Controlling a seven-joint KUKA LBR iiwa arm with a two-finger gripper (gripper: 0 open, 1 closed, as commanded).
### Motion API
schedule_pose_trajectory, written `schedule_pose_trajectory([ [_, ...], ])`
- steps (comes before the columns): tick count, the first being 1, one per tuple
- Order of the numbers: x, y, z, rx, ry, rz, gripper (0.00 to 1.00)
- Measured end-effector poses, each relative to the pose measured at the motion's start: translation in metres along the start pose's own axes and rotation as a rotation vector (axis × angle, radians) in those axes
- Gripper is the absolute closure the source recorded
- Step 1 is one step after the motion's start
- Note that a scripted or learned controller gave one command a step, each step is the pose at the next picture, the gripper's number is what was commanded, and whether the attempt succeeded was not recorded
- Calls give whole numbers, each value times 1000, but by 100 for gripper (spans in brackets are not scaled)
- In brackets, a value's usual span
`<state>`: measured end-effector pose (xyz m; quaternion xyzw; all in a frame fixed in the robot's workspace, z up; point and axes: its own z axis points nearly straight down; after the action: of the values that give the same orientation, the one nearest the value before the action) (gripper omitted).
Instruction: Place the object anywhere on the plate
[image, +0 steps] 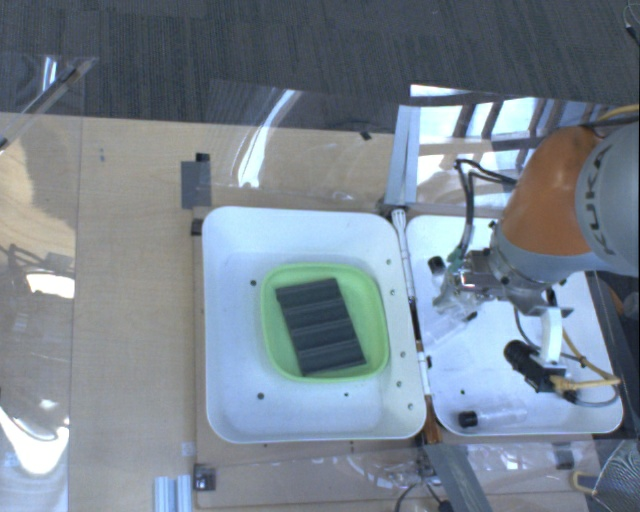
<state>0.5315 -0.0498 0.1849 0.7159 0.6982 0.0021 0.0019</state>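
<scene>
This looks like a robotics lab. An industrial arm (565, 195) reaches over a wooden counter (120, 320) carrying white bins (232, 405).

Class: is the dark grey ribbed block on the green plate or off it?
On it. The dark grey ribbed rectangular block lies flat wholly within the rim of the square green plate, in the left white bin.

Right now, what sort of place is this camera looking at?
Likely a robotics lab workcell: a grey-and-orange robot arm reaching over shallow white plastic bins, with a dark ridged block lying on a green square plate.
</scene>
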Motion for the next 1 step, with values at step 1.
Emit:
schedule_pose_trajectory([
  [1,65,15,-14,0,0,-129,100],
])
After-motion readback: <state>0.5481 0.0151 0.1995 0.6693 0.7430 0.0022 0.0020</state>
